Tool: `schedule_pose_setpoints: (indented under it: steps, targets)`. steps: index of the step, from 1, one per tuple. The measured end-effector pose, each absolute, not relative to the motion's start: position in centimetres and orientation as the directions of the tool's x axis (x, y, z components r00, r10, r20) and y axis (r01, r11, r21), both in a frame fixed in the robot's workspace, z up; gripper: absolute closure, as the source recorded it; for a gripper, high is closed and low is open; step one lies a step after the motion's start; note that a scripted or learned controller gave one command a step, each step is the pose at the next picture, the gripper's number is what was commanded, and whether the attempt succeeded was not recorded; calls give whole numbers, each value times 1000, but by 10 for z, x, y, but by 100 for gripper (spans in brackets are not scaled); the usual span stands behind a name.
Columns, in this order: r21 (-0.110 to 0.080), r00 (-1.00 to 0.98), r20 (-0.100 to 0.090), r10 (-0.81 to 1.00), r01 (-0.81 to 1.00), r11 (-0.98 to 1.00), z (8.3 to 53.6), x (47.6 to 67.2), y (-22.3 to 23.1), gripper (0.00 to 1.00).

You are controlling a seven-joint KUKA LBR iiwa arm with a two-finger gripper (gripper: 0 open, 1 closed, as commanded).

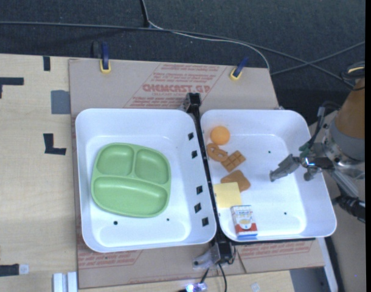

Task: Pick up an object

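Note:
The right bin [295, 123] holds several toy foods along its left side: an orange ball [219, 134], a brown waffle-like piece [225, 157], a brown toast piece [236, 179], a yellow square slice [227, 194] and a small white carton [244, 219] near the front wall. My gripper [294, 171] hangs over the right part of this bin, well to the right of the foods. It is open, with one finger [281, 170] pointing left and nothing between the two.
The left bin [88, 123] carries a green divided plate [131, 179]. A black divider strip [201, 163] runs between the bins. Two clamps [104, 62] pin the cardboard at the back. Bare white floor lies under the gripper.

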State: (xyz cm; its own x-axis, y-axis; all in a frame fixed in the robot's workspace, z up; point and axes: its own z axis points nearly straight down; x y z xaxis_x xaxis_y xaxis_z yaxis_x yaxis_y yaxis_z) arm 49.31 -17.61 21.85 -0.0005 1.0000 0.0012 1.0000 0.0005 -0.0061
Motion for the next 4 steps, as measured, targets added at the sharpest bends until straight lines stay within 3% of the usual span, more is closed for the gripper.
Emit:
schedule_pose_setpoints:
  steps: [2, 3, 4]
  targets:
    - [-6, -1, 0, 1000, 1000, 1, 124, 504, -177, 0]
    - [-4, -2, 2, 1000, 1000, 2, 136, 505, -176, 100]
    - [3, -1, -1, 1000, 1000, 1, 195, 503, -183, 100]
